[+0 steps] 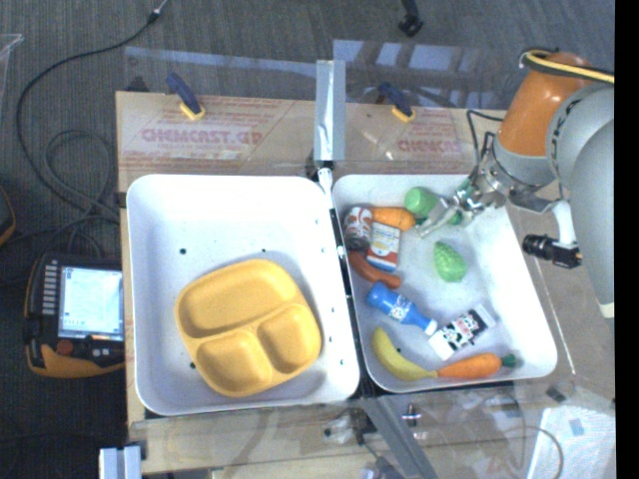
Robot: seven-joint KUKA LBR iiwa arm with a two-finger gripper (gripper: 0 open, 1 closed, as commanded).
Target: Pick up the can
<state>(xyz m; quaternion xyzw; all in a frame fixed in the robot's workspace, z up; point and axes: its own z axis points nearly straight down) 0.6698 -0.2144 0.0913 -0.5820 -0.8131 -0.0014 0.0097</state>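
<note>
Camera view gives me the silver two-finger gripper [446, 218] low over the right white bin's [529, 297] back half, fingers spread apart and gripping nothing. My target, the red-and-white metal can [382, 244], lies left of it, beside an orange carrot [393, 218].
</note>
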